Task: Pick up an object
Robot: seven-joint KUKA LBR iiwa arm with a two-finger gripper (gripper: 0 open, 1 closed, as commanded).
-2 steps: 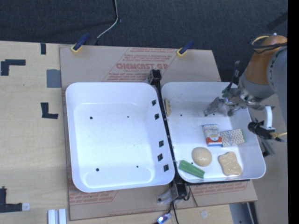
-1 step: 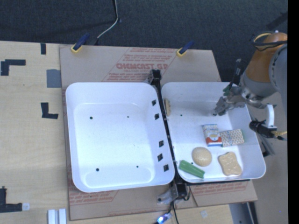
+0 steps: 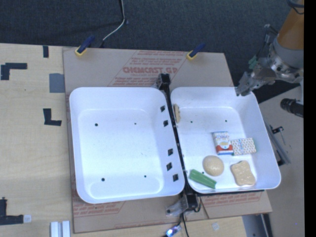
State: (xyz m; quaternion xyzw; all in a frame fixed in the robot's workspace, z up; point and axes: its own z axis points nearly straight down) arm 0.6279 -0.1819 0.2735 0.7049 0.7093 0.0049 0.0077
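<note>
The right bin [image 3: 247, 107] holds several small objects near its front: a red and white carton [image 3: 222, 143], a patterned white packet [image 3: 244, 145], a beige round ball [image 3: 213, 165], a tan bread-like piece [image 3: 243, 173] and a green bar [image 3: 203, 178]. A small tan item [image 3: 177, 114] lies against the bin's left wall. My gripper [image 3: 245, 88] hangs over the back right corner of the right bin, well away from those objects. Nothing shows between its fingers.
The left bin [image 3: 79, 132] stands beside the right one on a cardboard sheet [image 3: 143, 68] held by two clamps. A black cable [image 3: 120, 14] runs off the back. Black clips line the seam between the bins.
</note>
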